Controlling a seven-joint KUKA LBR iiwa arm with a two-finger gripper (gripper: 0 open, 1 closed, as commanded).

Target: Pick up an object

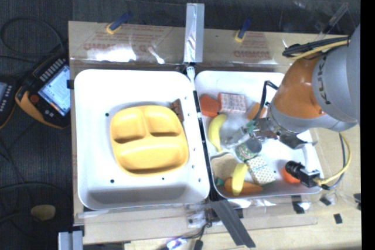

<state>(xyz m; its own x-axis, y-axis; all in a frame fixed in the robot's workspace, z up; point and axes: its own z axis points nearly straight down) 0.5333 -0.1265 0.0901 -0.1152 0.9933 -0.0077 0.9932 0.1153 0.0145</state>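
A curved yellow banana (217, 130) lies beside the end effector (251, 143).

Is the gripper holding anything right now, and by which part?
Cannot be told: the gripper is down among the right bin clutter, with no item visibly between it.

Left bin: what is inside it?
The left bin holds a yellow divided tray, with a small brown object at its upper right corner. Anything beneath the tray is covered.

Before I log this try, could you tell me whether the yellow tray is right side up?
Right side up: the yellow tray shows its three recessed compartments facing the camera.
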